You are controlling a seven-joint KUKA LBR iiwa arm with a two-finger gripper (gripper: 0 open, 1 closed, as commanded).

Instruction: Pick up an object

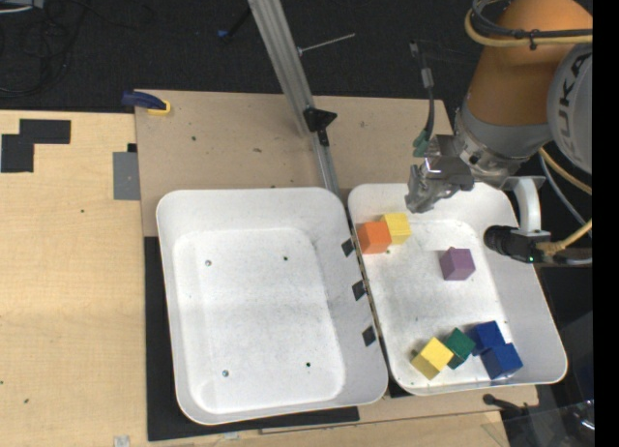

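The right bin (542, 324) holds several small blocks. An orange block (373, 236) and a yellow block (397, 227) sit side by side near its far left corner. A purple block (456, 263) lies alone in the middle. At the near end are a yellow block (432, 357), a green block (459, 346) and two blue blocks (493, 348) bunched together. My gripper (424, 193) hangs over the far end of the right bin, just right of and above the upper yellow block, with nothing seen in it.
The left bin (193, 242) stands beside the right one, with black clips (358, 288) along the shared edge. A slanted aluminium rail (285, 58) rises behind the bins. A black cable fitting (513, 242) hangs at the right bin's right rim.
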